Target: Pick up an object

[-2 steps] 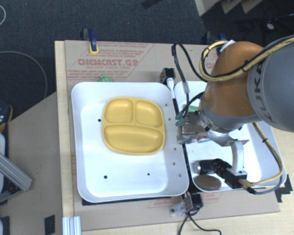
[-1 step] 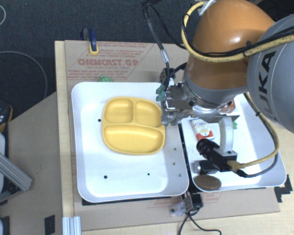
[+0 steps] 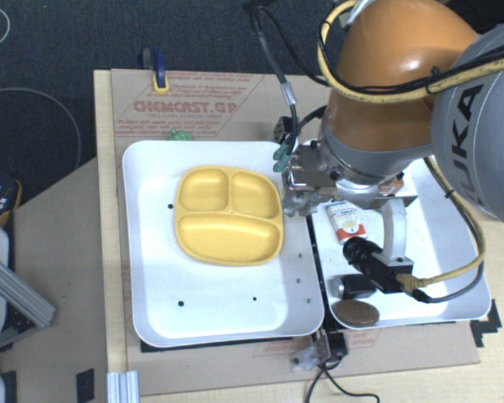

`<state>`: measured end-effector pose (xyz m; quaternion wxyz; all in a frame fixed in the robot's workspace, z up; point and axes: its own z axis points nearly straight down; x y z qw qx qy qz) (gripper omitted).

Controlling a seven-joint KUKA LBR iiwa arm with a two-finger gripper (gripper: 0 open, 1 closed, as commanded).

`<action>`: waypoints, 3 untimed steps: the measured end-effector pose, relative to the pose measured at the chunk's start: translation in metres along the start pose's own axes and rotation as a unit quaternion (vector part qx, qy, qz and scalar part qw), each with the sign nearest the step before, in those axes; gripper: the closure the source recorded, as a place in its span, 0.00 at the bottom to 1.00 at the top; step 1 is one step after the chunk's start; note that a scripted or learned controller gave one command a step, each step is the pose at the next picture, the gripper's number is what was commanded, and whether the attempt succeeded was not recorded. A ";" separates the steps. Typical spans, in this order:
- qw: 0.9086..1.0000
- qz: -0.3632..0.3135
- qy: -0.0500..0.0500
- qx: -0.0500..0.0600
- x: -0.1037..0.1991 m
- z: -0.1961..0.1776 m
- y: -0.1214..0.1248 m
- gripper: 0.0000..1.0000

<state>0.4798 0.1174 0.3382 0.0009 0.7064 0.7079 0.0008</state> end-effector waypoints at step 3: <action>1.000 -0.003 0.001 0.003 -0.018 -0.091 -0.001 1.00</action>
